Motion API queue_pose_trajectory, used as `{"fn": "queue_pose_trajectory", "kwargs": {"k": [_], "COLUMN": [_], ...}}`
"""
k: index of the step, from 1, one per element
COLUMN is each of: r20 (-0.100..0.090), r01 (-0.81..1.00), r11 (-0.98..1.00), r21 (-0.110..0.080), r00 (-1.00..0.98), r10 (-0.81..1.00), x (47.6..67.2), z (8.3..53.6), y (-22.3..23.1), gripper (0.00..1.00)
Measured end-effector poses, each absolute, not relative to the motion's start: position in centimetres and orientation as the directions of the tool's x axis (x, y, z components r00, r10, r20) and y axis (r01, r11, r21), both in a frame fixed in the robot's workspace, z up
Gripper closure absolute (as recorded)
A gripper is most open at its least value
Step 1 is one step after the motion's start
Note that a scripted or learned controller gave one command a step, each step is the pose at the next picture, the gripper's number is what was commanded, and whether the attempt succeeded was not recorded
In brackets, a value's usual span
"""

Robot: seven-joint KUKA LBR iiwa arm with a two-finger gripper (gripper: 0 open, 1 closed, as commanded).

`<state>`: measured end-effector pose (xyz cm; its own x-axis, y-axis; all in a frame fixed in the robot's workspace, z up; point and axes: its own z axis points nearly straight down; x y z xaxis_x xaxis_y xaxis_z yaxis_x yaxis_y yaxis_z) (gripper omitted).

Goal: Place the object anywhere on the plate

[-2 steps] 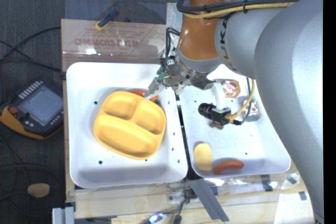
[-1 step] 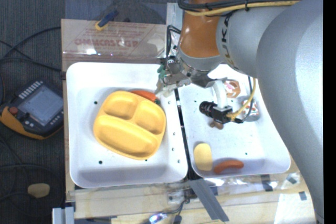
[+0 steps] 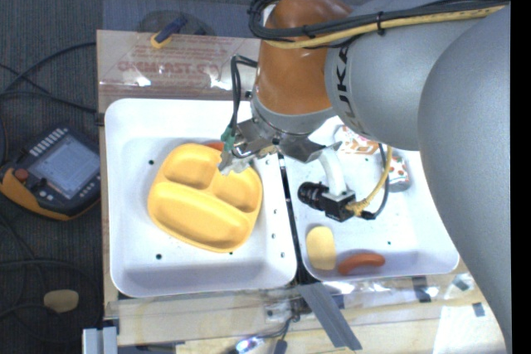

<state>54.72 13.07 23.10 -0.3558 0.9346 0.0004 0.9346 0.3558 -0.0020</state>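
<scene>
A yellow three-compartment plate [image 3: 203,199] lies flat in the left bin [image 3: 133,261], tilted slightly askew.

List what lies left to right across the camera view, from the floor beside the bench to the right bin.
Handheld controller on the floor → yellow plate in the left bin → claw over the plate's right part → pale yellow object → reddish sausage-like object in the right bin.

The hand [image 3: 232,152] hangs over the yellow plate [image 3: 203,199] in the left bin [image 3: 124,203].
</scene>
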Motion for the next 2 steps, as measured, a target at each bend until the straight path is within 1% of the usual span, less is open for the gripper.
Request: {"fn": "queue_pose_trajectory", "kwargs": {"k": [1, 2], "r20": [0.002, 0.003], "r01": [0.752, 0.416], "r11": [0.659, 0.909], "r21": [-0.002, 0.0], "r00": [-0.659, -0.909], "r10": [0.752, 0.416], "x": [57.0, 54.2], "z": [19.0, 13.8], "y": [21.7, 19.5], "gripper": [1.0, 1.0]}}
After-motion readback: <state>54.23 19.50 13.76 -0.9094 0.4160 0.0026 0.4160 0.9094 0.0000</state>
